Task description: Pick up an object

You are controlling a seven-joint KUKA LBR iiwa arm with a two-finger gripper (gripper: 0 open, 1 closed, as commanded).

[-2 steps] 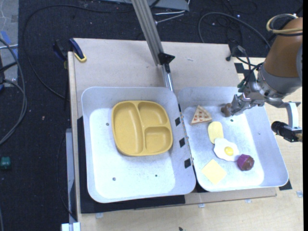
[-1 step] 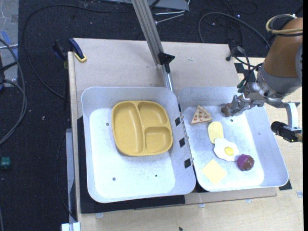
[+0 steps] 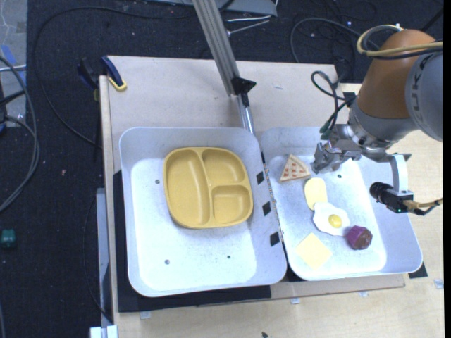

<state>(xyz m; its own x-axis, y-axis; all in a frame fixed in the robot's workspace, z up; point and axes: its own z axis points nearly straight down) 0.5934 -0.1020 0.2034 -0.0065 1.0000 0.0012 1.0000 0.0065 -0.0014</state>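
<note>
The gripper (image 3: 325,162) – I cannot tell its state – should descend squarely over the pizza slice (image 3: 293,169) near the right bin's (image 3: 402,263) far-left corner.

text: none legible | labels: none | numbers: none | signs: none

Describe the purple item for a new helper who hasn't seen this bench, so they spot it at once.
Look in the right-hand white bin, at its near right corner. Beside the toy fried egg sits a small purple toy, the only dark, rounded piece among flat yellow and orange ones.
</note>
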